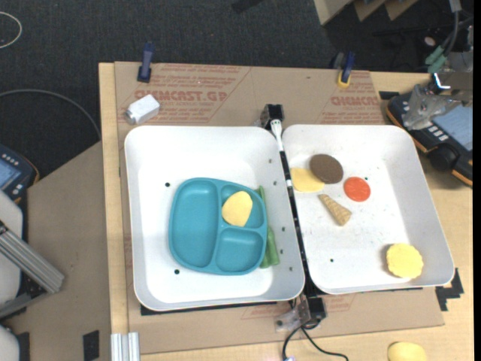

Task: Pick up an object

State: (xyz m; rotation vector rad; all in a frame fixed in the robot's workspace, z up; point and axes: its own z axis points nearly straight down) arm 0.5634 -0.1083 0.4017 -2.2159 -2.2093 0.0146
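**While nothing is lifted: loose pieces across two bins**

Since nothing is raised yet, any piece could be the pick. The worktop carries the left bin and the right bin. The teal plate lies in the left bin with a yellow lump on it. In the right bin, the yellow round sits near the front wall. The brown disc overlaps a pale yellow slice, with the orange disc and cone close by. Jaws: cannot tell.

Likely risks: flat discs slipping out, the overlapping pair coming up together, or a wall blocking the round.
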